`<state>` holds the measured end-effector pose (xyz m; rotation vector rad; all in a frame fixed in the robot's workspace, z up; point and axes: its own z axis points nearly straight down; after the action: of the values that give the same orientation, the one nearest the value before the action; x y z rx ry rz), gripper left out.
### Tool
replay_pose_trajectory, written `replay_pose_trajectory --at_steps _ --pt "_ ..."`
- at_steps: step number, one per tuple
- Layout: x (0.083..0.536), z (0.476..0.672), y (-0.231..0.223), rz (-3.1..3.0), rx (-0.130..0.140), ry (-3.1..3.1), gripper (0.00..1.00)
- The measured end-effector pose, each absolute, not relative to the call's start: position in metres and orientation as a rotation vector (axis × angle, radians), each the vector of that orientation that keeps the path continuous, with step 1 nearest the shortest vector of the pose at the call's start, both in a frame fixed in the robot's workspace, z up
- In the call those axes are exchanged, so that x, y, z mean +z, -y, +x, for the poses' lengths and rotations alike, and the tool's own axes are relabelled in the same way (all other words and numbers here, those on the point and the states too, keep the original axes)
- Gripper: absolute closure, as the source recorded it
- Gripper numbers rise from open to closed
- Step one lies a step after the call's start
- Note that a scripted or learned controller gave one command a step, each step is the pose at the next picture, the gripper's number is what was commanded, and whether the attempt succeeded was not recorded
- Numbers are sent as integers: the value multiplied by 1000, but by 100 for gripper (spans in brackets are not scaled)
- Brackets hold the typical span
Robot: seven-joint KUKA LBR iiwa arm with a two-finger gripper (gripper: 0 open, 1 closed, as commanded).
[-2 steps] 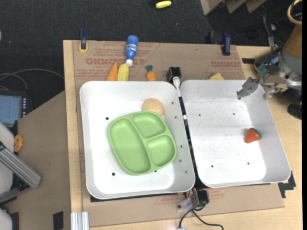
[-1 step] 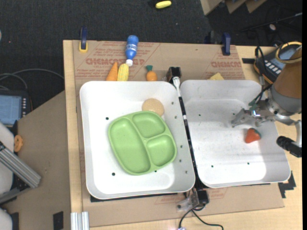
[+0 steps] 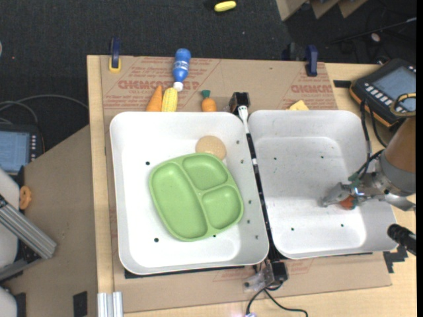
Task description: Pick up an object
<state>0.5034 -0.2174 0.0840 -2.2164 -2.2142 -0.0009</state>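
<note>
Cables (image 3: 264,289) lie on the near edge of the bench, just in front of the two white bins. Behind them, the left bin (image 3: 129,230) holds a green plate (image 3: 195,197) with three sections. A round tan thing (image 3: 211,146) sits just beyond the plate's far edge, touching it or nearly so.

On the right, the gripper (image 3: 336,200) reaches into the right bin (image 3: 297,150) from the right side. Its grey fingers point to the left and sit low over the bin floor. A small orange-red object (image 3: 347,203) shows right at the fingers, in the right half of that bin. It is too small to tell its shape or which way it points. I cannot tell whether the fingers are apart or together, or whether they grip the small object.

Both bins rest on a brown cardboard sheet (image 3: 277,88) with red printing. On the far strip of cardboard lie a toy corn cob (image 3: 169,100), an orange toy just left of it (image 3: 154,100), a small toy carrot (image 3: 208,102) and a blue and white bottle (image 3: 181,65). Blue clamps (image 3: 115,53) hold the far edge of the sheet.

Dark carpet (image 3: 66,18) covers the floor, and a yellow thing (image 3: 225,6) lies on it far away. An orange and black handheld control box (image 3: 386,91) sits at the far right.
</note>
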Motion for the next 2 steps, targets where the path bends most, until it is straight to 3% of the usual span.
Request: replay_pose_trajectory --at_steps 1,2 --pt "95 506 218 -2222 -2 2222 100" --pt "240 519 170 -2223 -14 2239 100"
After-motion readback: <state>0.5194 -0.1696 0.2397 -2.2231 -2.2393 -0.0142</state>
